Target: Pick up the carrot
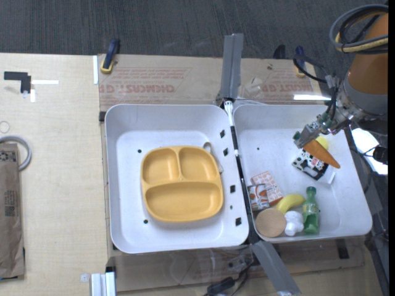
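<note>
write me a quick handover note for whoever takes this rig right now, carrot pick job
End effector: over the upper right of the right bin, right at the carrot's blunt end; whether it grips is unclear.
Carrot: in the right bin, lying partly on a black-and-white spotted item.
Done: approach to the carrot.
Left: confirm the grasp, then lift the carrot.
Also: yellow divided plate sits in the left bin.

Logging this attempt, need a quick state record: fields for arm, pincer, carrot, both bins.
arm: reaches in from the right, over the right bin
pincer: at the carrot's upper-left end; grip not discernible
carrot: orange, over the black-and-white package in the right bin; lifted or resting, cannot tell
right bin, other contents: red-and-white carton, banana, green bottle, round tan disc
left bin: holds a yellow divided plate
</note>
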`<state>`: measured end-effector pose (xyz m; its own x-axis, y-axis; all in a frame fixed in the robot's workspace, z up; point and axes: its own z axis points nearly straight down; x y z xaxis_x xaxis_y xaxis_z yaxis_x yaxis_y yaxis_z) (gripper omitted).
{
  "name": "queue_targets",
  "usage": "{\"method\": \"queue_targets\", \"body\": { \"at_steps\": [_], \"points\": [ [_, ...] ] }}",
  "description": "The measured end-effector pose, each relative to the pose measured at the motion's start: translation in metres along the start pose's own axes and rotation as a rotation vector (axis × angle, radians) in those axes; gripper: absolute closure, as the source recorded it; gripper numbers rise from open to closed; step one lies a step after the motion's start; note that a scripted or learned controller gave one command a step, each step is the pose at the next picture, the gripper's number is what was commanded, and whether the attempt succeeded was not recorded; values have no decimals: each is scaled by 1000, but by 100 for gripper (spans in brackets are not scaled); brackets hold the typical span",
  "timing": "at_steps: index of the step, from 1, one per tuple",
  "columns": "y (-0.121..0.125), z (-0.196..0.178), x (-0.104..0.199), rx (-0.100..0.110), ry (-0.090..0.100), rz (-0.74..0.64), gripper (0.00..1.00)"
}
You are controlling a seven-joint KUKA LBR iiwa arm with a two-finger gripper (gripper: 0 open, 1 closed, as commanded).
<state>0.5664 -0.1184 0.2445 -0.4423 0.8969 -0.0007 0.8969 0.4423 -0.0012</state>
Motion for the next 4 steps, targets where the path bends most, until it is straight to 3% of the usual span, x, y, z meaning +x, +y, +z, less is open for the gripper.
{"method": "queue_targets", "body": {
  "at_steps": [1, 2, 3, 4],
  "points": [
    [18, 43, -11, 1, 1, -82, 100],
    [36, 93, -45, -1, 0, -36, 100],
    [-28, 28, -96, 0, -1, 278, 100],
    [5, 22, -51, 0, 0, -154, 100]
  ]
}}
